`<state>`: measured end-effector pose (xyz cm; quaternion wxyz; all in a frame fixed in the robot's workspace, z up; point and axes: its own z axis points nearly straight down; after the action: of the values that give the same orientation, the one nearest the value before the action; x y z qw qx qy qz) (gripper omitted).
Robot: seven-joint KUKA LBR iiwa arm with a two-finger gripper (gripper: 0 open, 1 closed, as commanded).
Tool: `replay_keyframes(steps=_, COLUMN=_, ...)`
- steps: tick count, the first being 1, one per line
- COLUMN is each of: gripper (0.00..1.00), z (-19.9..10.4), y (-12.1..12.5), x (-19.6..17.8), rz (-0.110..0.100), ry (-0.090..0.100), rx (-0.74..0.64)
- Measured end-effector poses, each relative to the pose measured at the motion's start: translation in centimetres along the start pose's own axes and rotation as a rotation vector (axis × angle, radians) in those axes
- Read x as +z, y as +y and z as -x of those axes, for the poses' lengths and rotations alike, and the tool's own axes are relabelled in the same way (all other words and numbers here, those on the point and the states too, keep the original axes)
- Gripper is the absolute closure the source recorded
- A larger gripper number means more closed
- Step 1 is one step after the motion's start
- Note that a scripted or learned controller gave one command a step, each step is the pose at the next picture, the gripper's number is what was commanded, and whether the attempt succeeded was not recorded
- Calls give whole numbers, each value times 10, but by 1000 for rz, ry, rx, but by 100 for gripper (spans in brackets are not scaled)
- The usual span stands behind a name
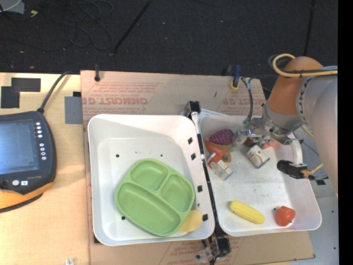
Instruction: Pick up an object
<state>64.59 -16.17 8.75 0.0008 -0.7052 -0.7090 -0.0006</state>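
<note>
The gripper [255, 138] hangs just over the small can [258, 157]; I cannot tell its spread. It should drop straight, centred on that can.

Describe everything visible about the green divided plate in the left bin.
The green divided plate is light green, seemingly plastic, rounded, with three shallow compartments split by raised ridges. It lies flat and face up on the floor of the left bin, toward its near right corner, turned askew. A pale yellow object touches or tucks under its near right edge.
</note>
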Motion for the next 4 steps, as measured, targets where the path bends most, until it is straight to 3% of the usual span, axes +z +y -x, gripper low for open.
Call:
replay_keyframes(steps=1, gripper=0, z=-62, y=-3, x=0, rz=-5, ry=-2, rx=3)
replay_keyframes(steps=2, gripper=0, z=-12, y=-2, x=-43, rz=2, ry=-4, rx=8)
replay_keyframes(steps=3, gripper=0, z=-11, y=-17, x=1, rz=-1, ry=-2, rx=6)
replay_keyframes(steps=4, gripper=0, z=-32, y=-46, x=0, rz=-3, ry=-1, rx=8)
